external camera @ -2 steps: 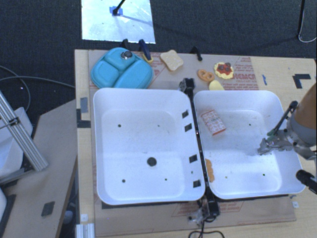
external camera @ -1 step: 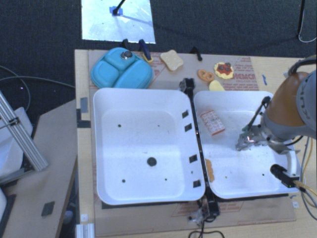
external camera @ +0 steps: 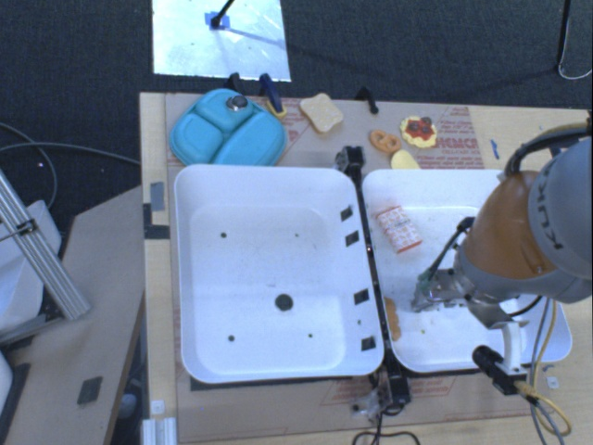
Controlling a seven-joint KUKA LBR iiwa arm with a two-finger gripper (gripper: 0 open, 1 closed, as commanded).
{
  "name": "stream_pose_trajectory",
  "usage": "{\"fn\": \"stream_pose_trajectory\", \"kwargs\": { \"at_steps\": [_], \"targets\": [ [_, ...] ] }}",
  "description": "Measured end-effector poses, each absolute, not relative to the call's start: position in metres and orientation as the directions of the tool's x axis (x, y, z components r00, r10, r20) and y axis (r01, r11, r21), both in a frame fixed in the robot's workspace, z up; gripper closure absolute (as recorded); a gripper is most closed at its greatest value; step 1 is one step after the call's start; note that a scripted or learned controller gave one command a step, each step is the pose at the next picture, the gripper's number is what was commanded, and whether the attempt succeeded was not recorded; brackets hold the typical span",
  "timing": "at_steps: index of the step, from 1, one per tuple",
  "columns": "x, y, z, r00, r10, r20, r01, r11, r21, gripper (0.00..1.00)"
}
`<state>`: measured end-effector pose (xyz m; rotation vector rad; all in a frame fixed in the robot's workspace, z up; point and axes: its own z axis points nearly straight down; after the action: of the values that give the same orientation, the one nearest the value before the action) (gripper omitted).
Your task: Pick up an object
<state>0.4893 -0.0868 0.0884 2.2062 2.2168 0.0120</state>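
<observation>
In the right bin (external camera: 435, 355) a small white carton with red print (external camera: 397, 228) lies near the far left corner. A thin brown-orange piece (external camera: 393, 319) rests against the bin's left wall near the front. My gripper (external camera: 427, 297) hangs low over the bin floor, just right of the brown piece and below the carton. The grey arm with its orange band (external camera: 505, 239) covers the bin's right half.
The left bin (external camera: 199, 248) has a small dark round thing (external camera: 283, 301) on its floor. Behind the bins lie a blue divided plate (external camera: 227, 130), a toast slice (external camera: 321, 112), a pretzel (external camera: 384, 141), a small tart (external camera: 419, 131) and a yellow piece (external camera: 404, 160).
</observation>
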Motion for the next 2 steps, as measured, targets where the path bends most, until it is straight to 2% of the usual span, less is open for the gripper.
{"fn": "stream_pose_trajectory", "kwargs": {
  "at_steps": [1,2],
  "targets": [
    [0.535,-0.142,0.088,-0.003,1.0,0.004,1.0,0.003,0.006,1.0],
    [0.503,-0.104,0.089,-0.003,1.0,-0.007,1.0,0.003,0.017,1.0]
  ]
}}
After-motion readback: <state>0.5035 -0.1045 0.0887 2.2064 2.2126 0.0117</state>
